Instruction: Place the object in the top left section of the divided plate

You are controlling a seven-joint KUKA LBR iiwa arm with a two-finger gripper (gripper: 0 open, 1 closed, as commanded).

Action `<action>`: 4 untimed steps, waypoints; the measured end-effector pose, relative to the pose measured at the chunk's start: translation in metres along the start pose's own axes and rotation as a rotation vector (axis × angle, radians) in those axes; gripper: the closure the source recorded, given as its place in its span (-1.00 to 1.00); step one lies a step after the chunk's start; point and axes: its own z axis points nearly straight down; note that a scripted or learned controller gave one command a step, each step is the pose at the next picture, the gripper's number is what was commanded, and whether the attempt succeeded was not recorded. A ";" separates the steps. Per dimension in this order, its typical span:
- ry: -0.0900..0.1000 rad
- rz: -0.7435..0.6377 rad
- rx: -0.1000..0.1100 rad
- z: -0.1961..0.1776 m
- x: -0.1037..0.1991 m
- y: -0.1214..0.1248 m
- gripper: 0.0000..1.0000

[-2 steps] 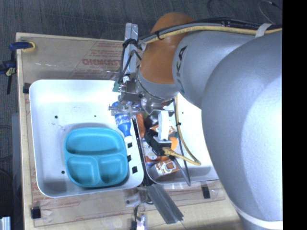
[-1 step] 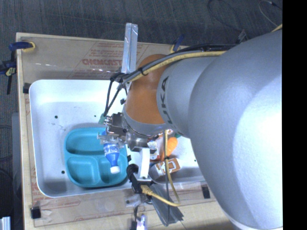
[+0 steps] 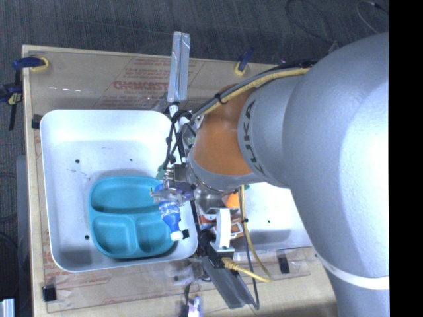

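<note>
the tool pinches a small blue-and-white bottle over the divided plate's right edge; wooden bench, dark carpet beyond.

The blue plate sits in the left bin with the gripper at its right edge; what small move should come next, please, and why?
Probably shift left: the gripper and a small bottle sit at the plate's right edge, short of the top left section.

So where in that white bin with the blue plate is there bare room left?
The left white bin has bare floor along its far side, above the blue divided plastic plate, and a strip to the plate's left. It is crowded at the plate's right edge, where the end effector and cables hang.
</note>
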 end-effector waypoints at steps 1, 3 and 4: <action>0.001 -0.089 0.003 0.000 -0.001 0.000 1.00; -0.001 -0.049 0.000 -0.006 -0.024 0.011 -1.00; -0.001 -0.049 0.000 -0.006 -0.024 0.011 -1.00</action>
